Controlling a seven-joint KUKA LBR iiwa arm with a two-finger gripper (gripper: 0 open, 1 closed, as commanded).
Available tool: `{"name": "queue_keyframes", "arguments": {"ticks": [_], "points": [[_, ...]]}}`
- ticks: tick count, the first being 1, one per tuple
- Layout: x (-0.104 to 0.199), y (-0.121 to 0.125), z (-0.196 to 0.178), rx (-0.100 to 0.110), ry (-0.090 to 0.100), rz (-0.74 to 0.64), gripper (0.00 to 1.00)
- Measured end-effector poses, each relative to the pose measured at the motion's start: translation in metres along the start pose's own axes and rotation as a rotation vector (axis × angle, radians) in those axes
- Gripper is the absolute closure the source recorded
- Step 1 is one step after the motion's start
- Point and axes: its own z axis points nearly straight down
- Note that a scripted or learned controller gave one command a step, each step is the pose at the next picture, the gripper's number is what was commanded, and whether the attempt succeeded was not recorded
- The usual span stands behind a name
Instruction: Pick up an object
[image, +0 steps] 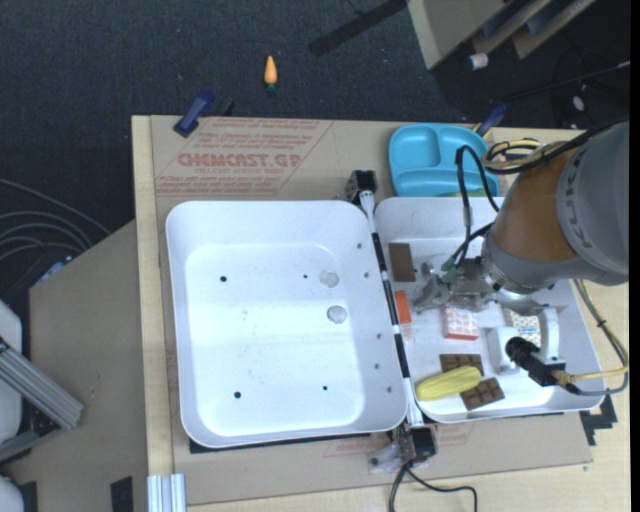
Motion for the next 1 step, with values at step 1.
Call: {"name": "queue_keyframes", "arguments": {"ticks": [1], "points": [[-0.0003, 0.0007, -0.0102, -0.002, -0.001, 0.0, 1.0]]}}
